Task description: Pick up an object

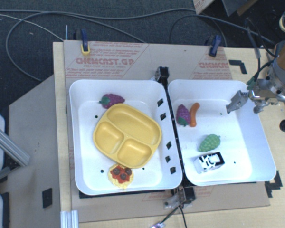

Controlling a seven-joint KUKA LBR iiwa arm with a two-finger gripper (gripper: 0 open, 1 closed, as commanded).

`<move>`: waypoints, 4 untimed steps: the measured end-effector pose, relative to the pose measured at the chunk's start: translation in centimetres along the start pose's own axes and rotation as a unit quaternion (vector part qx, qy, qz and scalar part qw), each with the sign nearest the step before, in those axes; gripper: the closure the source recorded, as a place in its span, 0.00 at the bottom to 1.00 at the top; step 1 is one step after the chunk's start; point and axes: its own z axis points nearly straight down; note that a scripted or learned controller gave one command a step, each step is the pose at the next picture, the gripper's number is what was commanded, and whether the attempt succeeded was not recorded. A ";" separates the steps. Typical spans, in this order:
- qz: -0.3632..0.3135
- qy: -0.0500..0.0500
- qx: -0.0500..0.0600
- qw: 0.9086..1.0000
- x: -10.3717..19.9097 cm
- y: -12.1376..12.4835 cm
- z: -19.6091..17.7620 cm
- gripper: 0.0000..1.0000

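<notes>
In L bin (78, 127): yellow tray (127, 135), grapes (112, 99).

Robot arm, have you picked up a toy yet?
Not yet. Nothing looks done: the orange toy carrot, purple toy grapes, bumpy green toy and black-and-white block all lie in the right white bin. The gripper sits above that bin's upper right part, carrying nothing. The whole pick is left.

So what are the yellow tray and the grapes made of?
The yellow tray looks like hard molded plastic: one even color, smooth rounded compartments, a soft sheen. The two purple grapes, one in the left bin and one in the right bin, look like toy food, probably plastic or rubber, with bumpy molded clusters. From this far, it's hard to tell which.
</notes>
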 end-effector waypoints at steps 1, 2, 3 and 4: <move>0.000 0.001 0.002 1.000 0.0 0.3 4.3 0.00; 0.000 0.001 0.002 1.000 0.0 0.8 8.6 0.00; 0.000 0.001 0.002 1.000 0.0 0.2 13.0 0.00; 0.000 0.000 -0.001 1.000 0.0 0.4 11.6 1.00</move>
